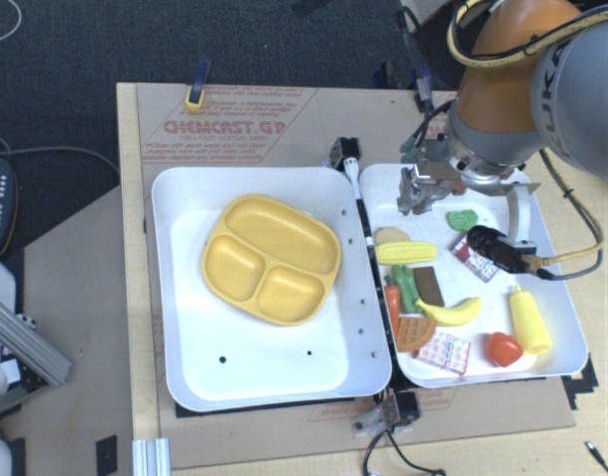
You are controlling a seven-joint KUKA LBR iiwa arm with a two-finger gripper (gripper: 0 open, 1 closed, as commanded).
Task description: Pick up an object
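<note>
Nearest, lower frame: counter (145, 127) with two white bins. Left bin (184, 365) holding yellow tray (272, 258). Right bin (561, 315) crowded: corn (406, 253), banana (450, 311), tomato (503, 348). End effector (415, 196) hovering upper right, nothing between fingers; open or closed, cannot tell.

A glossy yellow plastic tray (272, 258) is seen in a smooth white plastic bin (184, 266); the table (135, 147) looks like matt cardboard.

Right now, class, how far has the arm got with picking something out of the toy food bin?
Done: the gripper has reached the right bin, over its far corner. In hand: nothing visible between its fingers. Left: the grasp and lift; the corn cob, banana, yellow bottle and tomato all lie in the bin.
</note>
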